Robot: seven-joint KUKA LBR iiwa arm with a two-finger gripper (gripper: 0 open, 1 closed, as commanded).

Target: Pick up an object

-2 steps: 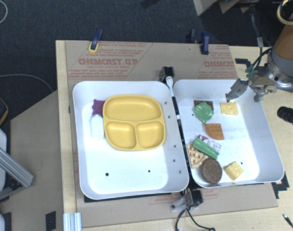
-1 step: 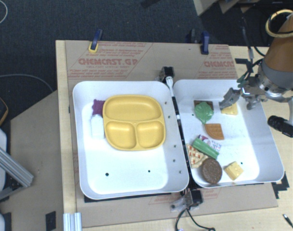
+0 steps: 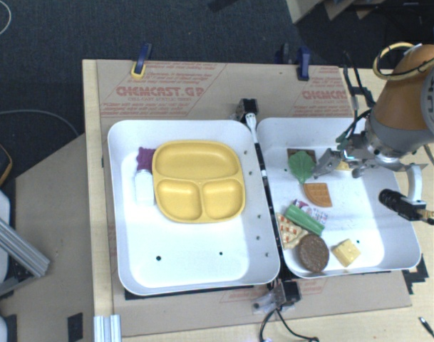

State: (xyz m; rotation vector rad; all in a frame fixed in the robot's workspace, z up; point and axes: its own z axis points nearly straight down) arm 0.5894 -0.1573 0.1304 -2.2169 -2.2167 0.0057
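The gripper [image 3: 329, 164] reaches into the right bin [image 3: 388, 262] from the right, low over its upper middle, just beside a green leaf [image 3: 301, 165] that lies against a brown square [image 3: 300, 154]; whether it is released or clenched I cannot tell. Below the leaf lie an orange cracker [image 3: 317, 194], a green stick [image 3: 305, 218] across a waffle piece [image 3: 288, 230], a brown disc [image 3: 313, 252] and a yellow cube [image 3: 346, 251]. The left bin [image 3: 195, 262] holds a yellow tray [image 3: 198, 179], with a purple item [image 3: 145, 158] and a white bottle [image 3: 142, 188] at its left edge. Both bins sit on the table [image 3: 102, 91].
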